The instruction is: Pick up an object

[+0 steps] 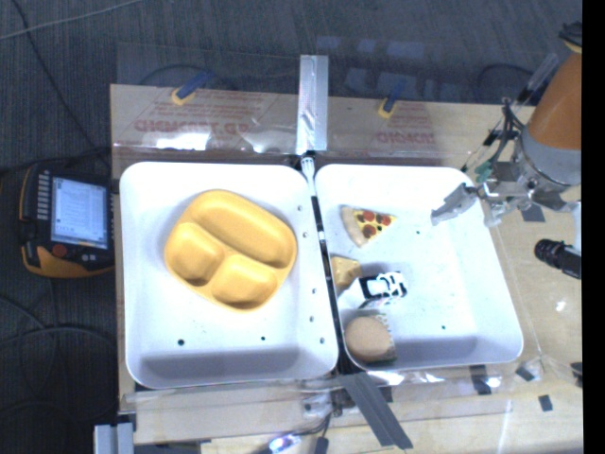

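**Arm at the right bin's far corner, nothing between its fingers**

Camera view: The grey arm [558, 112] with its orange band comes in from the right and ends above the upper right corner of the right bin [473, 282]. Its gripper [470, 203] sits over the bin's rim there. One finger [450, 206] slants down and to the left over the white floor of the bin, and the other [493, 212] points down beside the rim; the two stand spread apart, released, and there is only bare bin between them.

The things to pick lie to the left of the fingers, all in the right bin. Nearest is a toy pizza slice [367, 223], a pale triangle with red dots, lying flat, apart from the slanted finger and a little lower in the picture. Farther left and lower, against the bin's left wall, is a small tan wedge [344, 271]. Just beside it, toward the fingers, lies a small black and white toy [383, 288]; whether the two touch is hard to tell. Below these, in the bin's near left corner, sits a round brown bun [367, 339], well apart from the fingers.

Beyond the divider, far to the left of the fingers, the left bin [151, 348] holds a big yellow tray [230, 248] with three hollows. Left of the bench, on the dark floor, lies an orange-edged handheld screen [68, 218].
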Controlling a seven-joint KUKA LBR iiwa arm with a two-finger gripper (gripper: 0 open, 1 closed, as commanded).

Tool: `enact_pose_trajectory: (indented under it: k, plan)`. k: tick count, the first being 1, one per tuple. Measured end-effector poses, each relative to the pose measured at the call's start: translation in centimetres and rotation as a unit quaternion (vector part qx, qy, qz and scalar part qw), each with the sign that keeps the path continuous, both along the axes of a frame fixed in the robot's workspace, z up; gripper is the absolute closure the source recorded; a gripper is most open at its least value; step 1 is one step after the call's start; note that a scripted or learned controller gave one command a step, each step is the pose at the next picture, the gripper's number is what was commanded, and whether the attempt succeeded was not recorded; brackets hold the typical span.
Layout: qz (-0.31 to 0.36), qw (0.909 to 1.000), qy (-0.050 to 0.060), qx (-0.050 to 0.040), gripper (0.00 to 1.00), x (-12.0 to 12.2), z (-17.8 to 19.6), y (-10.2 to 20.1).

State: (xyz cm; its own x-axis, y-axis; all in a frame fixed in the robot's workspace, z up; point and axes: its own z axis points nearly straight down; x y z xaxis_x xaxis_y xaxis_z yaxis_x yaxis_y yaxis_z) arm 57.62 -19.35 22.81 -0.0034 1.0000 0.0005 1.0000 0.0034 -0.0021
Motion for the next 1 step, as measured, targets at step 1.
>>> enact_pose_trajectory:
  k: [1]
  plan:
    - [0.154,0.9881,0.0,0.0002,0.0,5.68,-8.09,6.84]
